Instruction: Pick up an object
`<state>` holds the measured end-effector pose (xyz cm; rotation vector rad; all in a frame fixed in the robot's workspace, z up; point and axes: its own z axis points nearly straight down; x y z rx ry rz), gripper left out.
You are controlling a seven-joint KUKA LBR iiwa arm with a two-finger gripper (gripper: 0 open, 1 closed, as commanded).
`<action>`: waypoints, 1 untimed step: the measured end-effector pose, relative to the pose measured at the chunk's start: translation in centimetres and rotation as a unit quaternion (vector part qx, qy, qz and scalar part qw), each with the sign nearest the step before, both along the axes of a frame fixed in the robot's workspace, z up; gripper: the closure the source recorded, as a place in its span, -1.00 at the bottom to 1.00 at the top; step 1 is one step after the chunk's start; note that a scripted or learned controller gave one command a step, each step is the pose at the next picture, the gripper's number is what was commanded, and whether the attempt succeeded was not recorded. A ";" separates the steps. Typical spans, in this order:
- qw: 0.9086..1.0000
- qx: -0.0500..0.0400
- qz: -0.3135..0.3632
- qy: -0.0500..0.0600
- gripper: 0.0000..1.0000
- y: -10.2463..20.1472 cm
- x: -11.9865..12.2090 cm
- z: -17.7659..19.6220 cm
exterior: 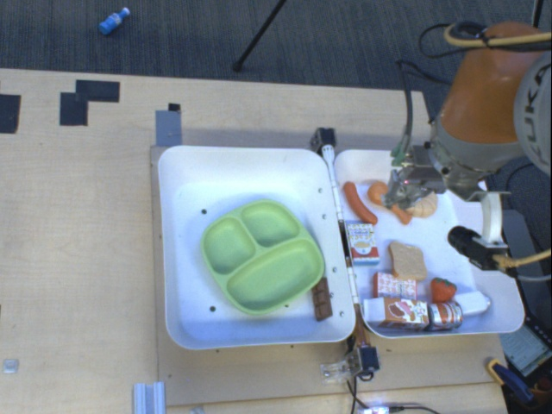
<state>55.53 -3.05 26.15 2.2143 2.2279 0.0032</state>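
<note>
My gripper (404, 191) hangs low over the far end of the right bin (509, 317). It sits right above an orange food piece (377, 192) and a tan round piece (424, 207), and I cannot see whether it touches either. A red sausage (360, 202) lies just left of it. Nearer the front lie a small carton (362, 241), a bread slice (407, 260), a red box (397, 285), a can (429, 316), a red strawberry-like piece (442, 290) and a white bottle (470, 304).
The left bin (177, 231) holds a green divided plate (263, 255) and a brown bar (321, 300) by the dividing wall. The arm's grey and orange body (492, 93) covers the right bin's far right corner. A black part (470, 244) sticks out over the bin's right side.
</note>
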 end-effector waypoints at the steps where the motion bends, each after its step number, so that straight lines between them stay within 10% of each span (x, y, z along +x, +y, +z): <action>1: 1.000 -0.001 -0.002 0.000 1.00 -4.4 4.9 -6.7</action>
